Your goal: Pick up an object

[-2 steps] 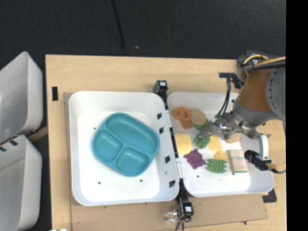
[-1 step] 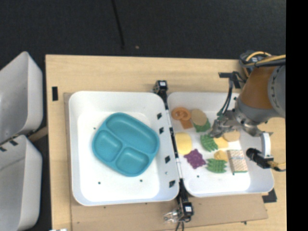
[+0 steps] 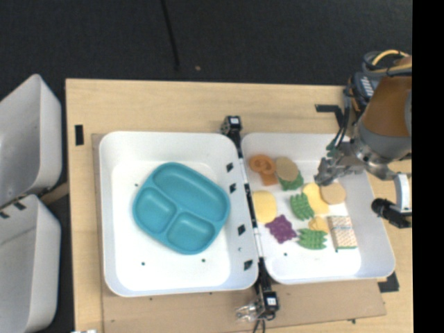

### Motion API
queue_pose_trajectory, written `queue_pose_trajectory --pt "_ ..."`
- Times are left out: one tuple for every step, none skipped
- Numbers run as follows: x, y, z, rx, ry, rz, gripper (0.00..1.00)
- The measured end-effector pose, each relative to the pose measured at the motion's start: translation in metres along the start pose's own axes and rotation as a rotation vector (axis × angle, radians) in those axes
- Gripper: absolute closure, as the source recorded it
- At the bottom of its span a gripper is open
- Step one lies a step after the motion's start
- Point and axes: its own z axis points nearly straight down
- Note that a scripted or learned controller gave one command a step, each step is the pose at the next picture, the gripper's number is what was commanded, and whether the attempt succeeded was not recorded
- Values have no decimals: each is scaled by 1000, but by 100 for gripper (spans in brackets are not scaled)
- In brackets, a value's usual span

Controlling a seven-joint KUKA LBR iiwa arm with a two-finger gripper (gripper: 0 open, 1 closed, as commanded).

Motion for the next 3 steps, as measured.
queue_pose_trajectory --pt "-5 1 -44 2 0 0 100" --pt "-7 2 -62 5 1 -1 100" --pt "44 -17 -72 6 4 -4 100"
